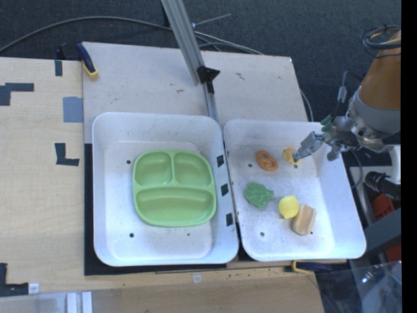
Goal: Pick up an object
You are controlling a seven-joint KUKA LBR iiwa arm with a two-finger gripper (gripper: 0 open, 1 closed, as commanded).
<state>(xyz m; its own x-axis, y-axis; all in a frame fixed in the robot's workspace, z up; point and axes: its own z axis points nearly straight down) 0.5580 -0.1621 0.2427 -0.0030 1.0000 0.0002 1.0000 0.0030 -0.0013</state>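
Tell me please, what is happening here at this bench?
A grey robot arm with an orange band reaches in from the right, its two-finger gripper low over the right white bin, beside a small yellow-orange piece. Nothing is visibly held. That bin also contains an orange ring-shaped piece, a green leafy toy, a yellow ball and a tan block. The left white bin holds a green divided plate.
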